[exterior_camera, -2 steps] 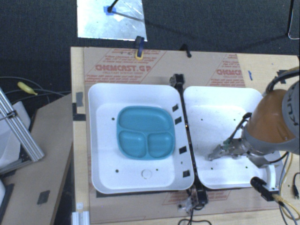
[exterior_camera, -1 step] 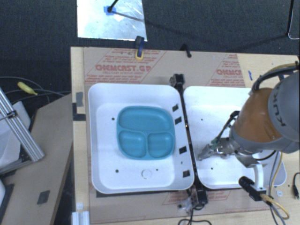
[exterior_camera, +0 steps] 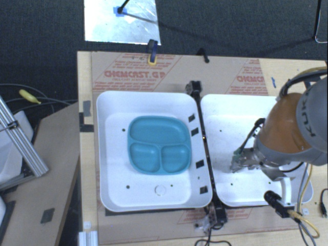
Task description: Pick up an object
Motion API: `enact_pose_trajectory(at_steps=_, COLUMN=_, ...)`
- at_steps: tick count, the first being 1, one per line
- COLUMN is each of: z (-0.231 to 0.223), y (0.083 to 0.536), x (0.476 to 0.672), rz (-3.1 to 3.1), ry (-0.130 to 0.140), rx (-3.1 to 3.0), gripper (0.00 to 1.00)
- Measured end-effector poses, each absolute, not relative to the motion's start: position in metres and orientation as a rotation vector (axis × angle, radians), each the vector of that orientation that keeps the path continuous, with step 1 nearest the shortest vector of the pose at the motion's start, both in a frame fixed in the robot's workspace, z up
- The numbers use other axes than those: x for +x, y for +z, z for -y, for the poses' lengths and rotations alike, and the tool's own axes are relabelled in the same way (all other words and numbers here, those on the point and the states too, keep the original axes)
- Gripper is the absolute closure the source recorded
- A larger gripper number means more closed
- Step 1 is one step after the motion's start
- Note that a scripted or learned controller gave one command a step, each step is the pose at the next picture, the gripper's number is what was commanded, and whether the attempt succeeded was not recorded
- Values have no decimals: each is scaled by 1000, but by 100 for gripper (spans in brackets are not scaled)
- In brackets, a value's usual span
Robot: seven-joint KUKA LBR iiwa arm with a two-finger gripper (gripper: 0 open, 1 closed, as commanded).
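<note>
On the bench (exterior_camera: 169, 68), two white bins are counted side by side: the left bin (exterior_camera: 110, 137) holds one blue three-compartment tray (exterior_camera: 158, 143), lying flat at its middle. To the right of the tray, one gripper (exterior_camera: 238, 161) is seen low inside the right bin (exterior_camera: 225, 132); its pincer state cannot be told. "CHEMCAST GP" is read twice in red, printed beyond the bins.
</note>
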State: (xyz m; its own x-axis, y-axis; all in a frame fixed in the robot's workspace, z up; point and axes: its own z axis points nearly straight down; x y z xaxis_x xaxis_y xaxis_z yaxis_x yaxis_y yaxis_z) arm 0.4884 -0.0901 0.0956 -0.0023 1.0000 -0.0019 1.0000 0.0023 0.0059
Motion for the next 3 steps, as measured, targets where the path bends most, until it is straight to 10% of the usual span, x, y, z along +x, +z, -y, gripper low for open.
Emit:
enact_pose_trajectory(at_steps=1, z=-17, y=189, x=514, rz=-2232, ry=14, rx=2203, gripper=100)
enact_pose_trajectory(at_steps=2, z=-110, y=280, x=487, rz=-2230, ry=13, rx=2207, gripper=100)
enact_pose_trajectory(at_steps=3, z=-146, y=174, x=542, rz=-2229, ry=2, rx=2213, gripper=100)
